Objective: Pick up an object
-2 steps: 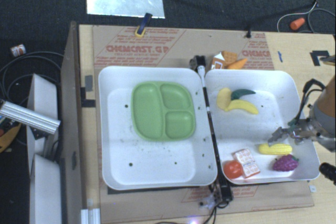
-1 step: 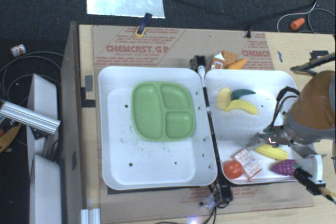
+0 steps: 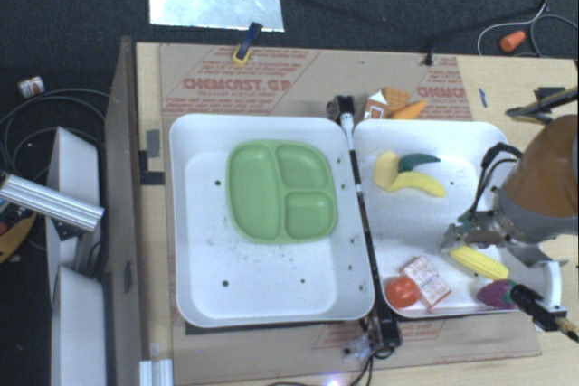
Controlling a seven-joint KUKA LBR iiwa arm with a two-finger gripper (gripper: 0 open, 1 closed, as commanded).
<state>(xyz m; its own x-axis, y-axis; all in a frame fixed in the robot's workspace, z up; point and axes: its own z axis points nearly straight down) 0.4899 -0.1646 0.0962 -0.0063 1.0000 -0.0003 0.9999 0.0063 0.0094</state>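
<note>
Corn cob [image 3: 479, 262] beside gripper [image 3: 460, 237] (touching?)

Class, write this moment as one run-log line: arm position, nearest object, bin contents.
gripper: over right bin | nearest: corn cob | also there: banana, tomato, small carton | left bin: green plate

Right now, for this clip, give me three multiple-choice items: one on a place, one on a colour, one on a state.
1. Where is the divided plate?
A. left bin
B. right bin
C. on the floor

2. What colour is that plate?
A. red
B. green
C. blue

3. How does the corn cob lie?
A. standing upright
B. flat on the bin floor
C. on the plate

Key: 1 A, the plate sits inside the left bin. 2 B, it is plain pale green. 3 B, it lies on its side in the right bin, by the end effector.
</note>
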